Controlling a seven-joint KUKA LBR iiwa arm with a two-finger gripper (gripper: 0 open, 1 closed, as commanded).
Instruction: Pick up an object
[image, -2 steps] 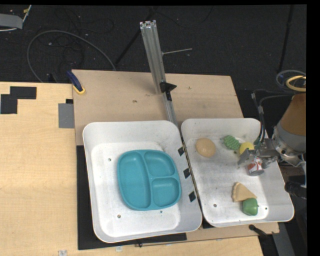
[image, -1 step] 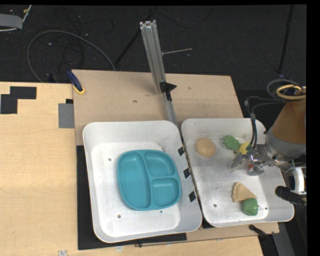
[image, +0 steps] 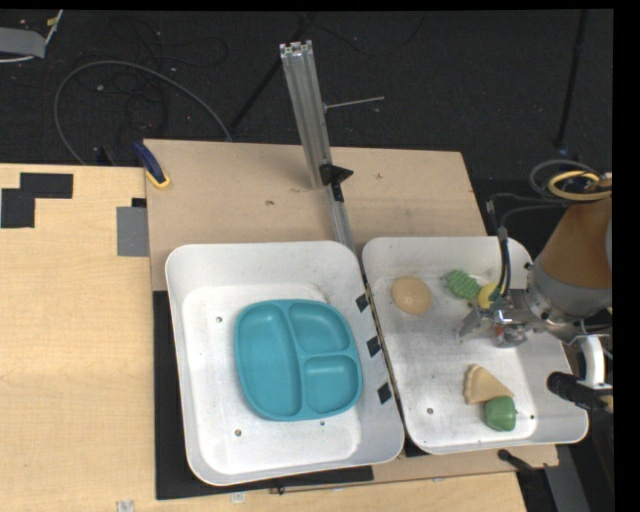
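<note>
My claw (image: 497, 327) is low in the right white plastic bin (image: 430, 420); grip state, cannot tell. Candidates lie loose: ridged green toy (image: 461, 283) just beyond, tan wedge (image: 484, 382) and glossy green lump (image: 500, 413) nearer the camera, smooth beige ball (image: 410, 295) left. Teal divided tray (image: 298, 358) farthest left.

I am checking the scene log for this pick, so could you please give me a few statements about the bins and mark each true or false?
1. The teal divided plate lies in the left bin. True.
2. The tan round object sits on the plate. False: it lies in the right bin.
3. The tool is over the right bin. True.
4. The green round object lies beside the tan wedge. True.
5. The plate holds food. False: its compartments are bare.
</note>
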